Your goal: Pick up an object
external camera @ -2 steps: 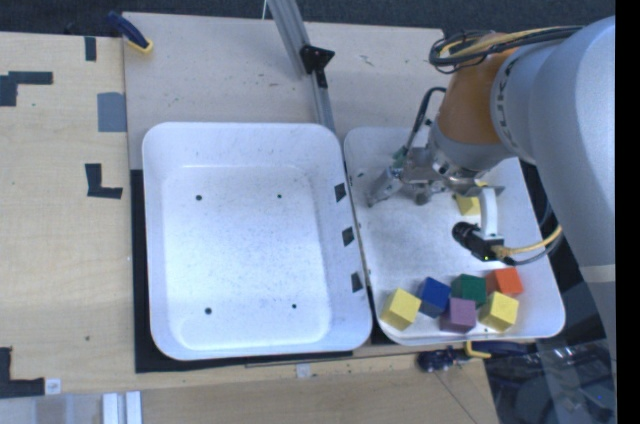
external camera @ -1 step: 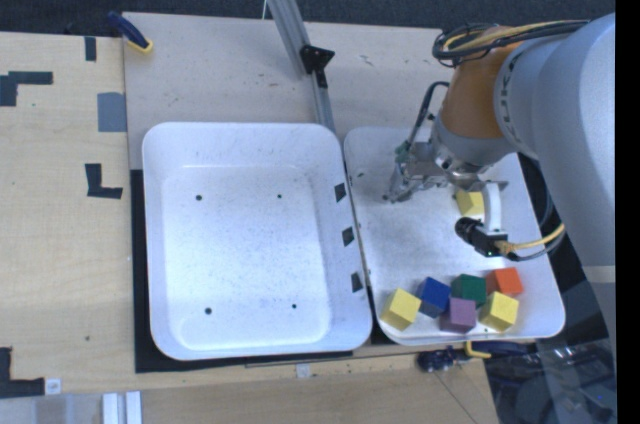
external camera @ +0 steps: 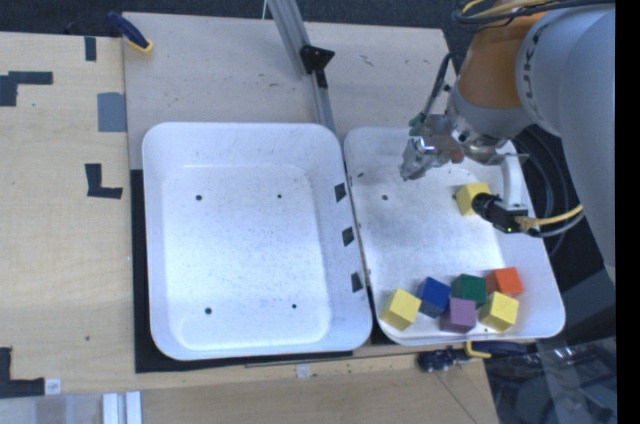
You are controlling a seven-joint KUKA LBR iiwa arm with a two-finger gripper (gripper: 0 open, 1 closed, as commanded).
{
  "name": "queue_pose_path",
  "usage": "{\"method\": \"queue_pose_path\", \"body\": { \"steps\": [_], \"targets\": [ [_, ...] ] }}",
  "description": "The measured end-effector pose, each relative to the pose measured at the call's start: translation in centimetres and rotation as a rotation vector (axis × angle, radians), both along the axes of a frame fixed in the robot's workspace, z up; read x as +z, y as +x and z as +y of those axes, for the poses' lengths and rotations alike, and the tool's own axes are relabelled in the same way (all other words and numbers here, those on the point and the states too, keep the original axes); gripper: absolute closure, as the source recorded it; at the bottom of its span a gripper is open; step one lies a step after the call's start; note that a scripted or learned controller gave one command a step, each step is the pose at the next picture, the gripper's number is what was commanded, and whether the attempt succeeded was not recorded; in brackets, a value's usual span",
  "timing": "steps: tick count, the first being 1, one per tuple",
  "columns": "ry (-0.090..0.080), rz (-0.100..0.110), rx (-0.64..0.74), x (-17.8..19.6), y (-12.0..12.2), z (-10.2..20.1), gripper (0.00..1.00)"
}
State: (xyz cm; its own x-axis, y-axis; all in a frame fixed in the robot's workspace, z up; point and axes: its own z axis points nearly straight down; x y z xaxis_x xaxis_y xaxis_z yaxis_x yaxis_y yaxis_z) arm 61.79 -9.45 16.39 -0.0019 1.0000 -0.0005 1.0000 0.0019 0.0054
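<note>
Several small blocks lie in the right bin (external camera: 400, 232). Along its near edge sit a yellow block (external camera: 402, 308), a blue one (external camera: 434, 295), a purple one (external camera: 461, 313), a green one (external camera: 468, 288), an orange one (external camera: 506, 281) and another yellow one (external camera: 501, 311). A lone yellow block (external camera: 469, 199) rests near the bin's right side. My gripper (external camera: 413, 164) hangs over the far part of the right bin, to the left of that lone yellow block, with nothing seen between its fingers.
The left bin (external camera: 245, 242) sits beside the right one. A slanted metal pole (external camera: 283, 2) runs from the top down to the gap between the bins. A black cable (external camera: 540, 222) loops by the arm at the right.
</note>
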Motion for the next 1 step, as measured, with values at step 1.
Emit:
{"method": "queue_pose_path", "body": {
  "steps": [1],
  "targets": [
    [0.000, 0.000, 0.001, 6.09, 0.73, 0.48, 1.00]
  ]
}}
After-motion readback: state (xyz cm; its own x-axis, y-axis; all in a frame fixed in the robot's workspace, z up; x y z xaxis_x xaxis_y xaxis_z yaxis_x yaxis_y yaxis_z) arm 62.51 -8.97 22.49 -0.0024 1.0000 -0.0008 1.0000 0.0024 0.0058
